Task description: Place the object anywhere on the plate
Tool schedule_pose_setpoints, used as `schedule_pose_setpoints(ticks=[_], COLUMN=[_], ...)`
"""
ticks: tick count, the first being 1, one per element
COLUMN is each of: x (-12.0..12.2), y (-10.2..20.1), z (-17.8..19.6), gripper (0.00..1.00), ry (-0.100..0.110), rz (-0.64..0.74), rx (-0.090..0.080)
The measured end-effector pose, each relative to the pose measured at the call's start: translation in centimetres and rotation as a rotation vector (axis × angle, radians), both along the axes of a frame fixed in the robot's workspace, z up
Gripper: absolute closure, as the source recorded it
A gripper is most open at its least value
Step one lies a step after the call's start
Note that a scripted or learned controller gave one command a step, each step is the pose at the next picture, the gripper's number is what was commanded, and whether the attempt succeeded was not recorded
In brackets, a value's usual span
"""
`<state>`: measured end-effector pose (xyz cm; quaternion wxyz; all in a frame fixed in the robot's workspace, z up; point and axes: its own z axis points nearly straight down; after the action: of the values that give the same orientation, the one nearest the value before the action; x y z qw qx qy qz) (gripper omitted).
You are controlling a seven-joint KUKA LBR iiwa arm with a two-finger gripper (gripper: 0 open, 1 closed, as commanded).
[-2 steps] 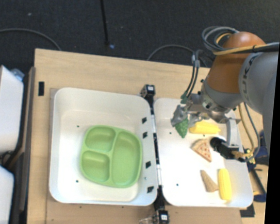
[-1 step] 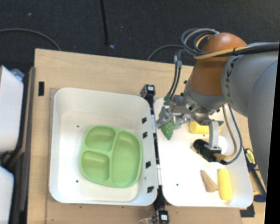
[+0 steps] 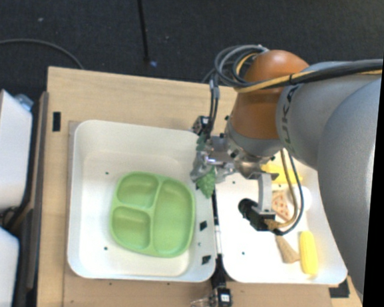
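gripper [image 3: 207, 174] looks clamped on a small green thing [image 3: 206, 184], hanging at the plate [image 3: 153, 214] edge, probably to drop it there

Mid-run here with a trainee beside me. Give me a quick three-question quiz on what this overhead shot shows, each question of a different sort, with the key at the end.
1. True or false: the green plate lies in the left bin.
2. Multiple choice: the small green object under the hand is seen
A. on the plate
B. near the divide between the two bins
C. on the floor
3. Fill in: the yellow, corn-like item lies in the ____ bin.

Key: 1 true; 2 B; 3 right. The view does not settle whether the hand actually holds the green object, and that object is not yet on the plate.
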<state>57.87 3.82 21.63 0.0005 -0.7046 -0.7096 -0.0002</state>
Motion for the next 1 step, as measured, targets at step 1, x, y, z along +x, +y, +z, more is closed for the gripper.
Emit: schedule_pose_setpoints(ticks=[1], x=[-1.53], y=[5.01], z=[1.93], gripper=[1.00], ry=[-0.002], rz=[0.000], rx=[0.001])
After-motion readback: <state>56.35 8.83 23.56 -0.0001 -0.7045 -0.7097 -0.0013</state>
